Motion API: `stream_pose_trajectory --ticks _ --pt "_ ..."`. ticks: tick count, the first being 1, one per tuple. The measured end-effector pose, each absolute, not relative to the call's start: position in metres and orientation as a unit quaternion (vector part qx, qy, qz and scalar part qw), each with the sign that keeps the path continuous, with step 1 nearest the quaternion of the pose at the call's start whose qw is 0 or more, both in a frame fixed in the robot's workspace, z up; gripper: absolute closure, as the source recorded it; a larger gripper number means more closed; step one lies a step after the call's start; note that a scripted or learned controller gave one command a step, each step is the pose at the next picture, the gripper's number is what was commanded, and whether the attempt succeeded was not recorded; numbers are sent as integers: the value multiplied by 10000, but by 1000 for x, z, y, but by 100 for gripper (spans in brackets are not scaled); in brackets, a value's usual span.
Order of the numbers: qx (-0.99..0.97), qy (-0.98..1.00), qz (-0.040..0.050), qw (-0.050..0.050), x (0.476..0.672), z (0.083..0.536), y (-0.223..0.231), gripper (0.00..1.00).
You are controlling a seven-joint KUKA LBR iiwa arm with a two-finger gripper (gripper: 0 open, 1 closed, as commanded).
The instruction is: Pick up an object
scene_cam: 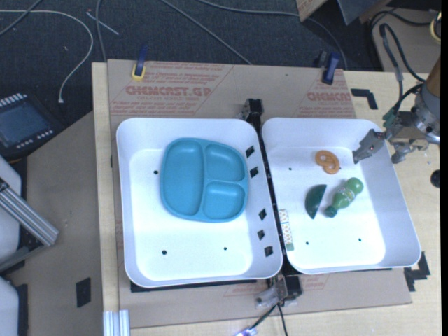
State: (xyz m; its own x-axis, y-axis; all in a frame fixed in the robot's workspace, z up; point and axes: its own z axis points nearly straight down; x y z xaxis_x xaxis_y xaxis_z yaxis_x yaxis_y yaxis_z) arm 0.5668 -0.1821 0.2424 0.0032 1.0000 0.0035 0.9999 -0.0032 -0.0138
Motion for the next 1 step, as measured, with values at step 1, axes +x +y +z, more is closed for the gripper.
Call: stream_pose_trajectory --ticks 1 --pt "-7070 -7072 0 4 569 250 -182 0"
